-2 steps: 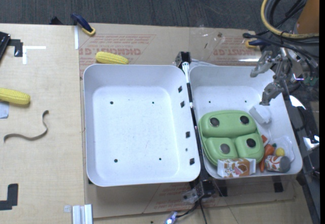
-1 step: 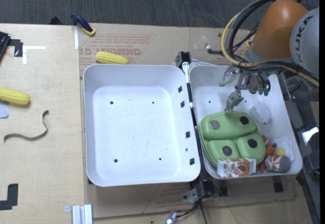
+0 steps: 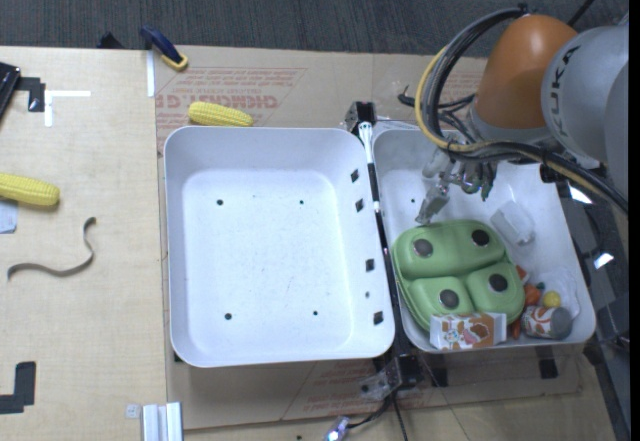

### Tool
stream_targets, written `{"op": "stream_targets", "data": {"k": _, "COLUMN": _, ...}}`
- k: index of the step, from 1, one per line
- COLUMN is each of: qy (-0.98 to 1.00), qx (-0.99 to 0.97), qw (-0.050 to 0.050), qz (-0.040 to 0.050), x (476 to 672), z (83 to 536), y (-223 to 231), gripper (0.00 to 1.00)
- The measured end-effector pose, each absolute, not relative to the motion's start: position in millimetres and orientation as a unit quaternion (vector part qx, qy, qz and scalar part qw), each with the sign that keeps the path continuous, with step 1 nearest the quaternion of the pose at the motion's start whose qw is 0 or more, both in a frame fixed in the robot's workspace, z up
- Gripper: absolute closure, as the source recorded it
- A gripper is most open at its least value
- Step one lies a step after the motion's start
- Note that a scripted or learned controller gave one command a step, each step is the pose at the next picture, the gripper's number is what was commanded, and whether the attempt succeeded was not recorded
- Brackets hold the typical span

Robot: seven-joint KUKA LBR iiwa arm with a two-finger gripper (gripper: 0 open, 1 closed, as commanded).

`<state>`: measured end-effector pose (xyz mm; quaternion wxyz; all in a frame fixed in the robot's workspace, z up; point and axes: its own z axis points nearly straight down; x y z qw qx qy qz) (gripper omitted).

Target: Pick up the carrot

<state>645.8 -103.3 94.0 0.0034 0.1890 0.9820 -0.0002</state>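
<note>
The carrot (image 3: 531,295) is a small orange piece at the right side of the right bin (image 3: 575,259), partly hidden behind a big green moulded object (image 3: 458,264). My gripper (image 3: 444,191) hangs over the back of that bin, just above the green object's far edge. It is up and to the left of the carrot and well apart from it, and I see nothing in it. The grey arm with its orange band (image 3: 525,69) reaches in from the right.
The right bin also holds a small printed carton (image 3: 467,331), a grey lump (image 3: 552,321) and a clear plastic piece (image 3: 512,222). The left bin (image 3: 180,259) stands beside it. Two corn cobs (image 3: 219,114) (image 3: 28,190), a blue clamp (image 3: 165,47) and a curled cord (image 3: 60,264) lie on the bench.
</note>
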Motion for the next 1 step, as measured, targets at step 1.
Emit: {"op": "stream_targets", "data": {"k": 1, "qy": 0.96, "qx": 0.279, "qw": 0.004, "qz": -0.0005, "x": 650.2, "z": 93.7, "y": -96.2, "gripper": 0.0}}
